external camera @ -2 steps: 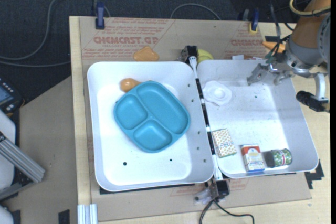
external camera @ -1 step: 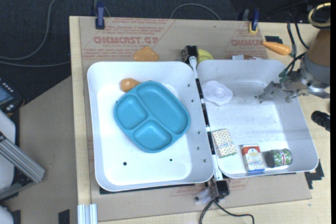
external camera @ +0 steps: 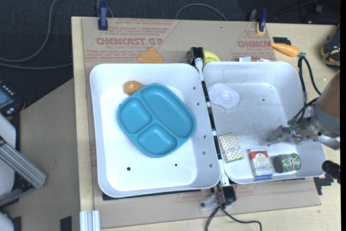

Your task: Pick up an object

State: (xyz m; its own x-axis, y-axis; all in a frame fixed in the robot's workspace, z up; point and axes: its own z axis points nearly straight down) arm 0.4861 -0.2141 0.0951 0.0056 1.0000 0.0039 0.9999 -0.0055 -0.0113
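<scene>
The right bin [external camera: 254,76] holds a patterned packet [external camera: 231,147], a red, white and blue box [external camera: 261,163] and a small green jar [external camera: 286,162] lying on its side along the front. A clear round lid [external camera: 224,97] lies near the bin's back left. My gripper [external camera: 274,136] reaches in from the right, low over the bin floor. It is just behind the box and the jar and apart from both. Nothing shows in its grasp.
The left bin [external camera: 108,132] holds a blue divided plate [external camera: 156,119] and an orange item [external camera: 132,86] behind it. On the bench behind the bins lie an orange piece [external camera: 150,55], a yellow object [external camera: 210,56] and an orange carrot shape [external camera: 285,50].
</scene>
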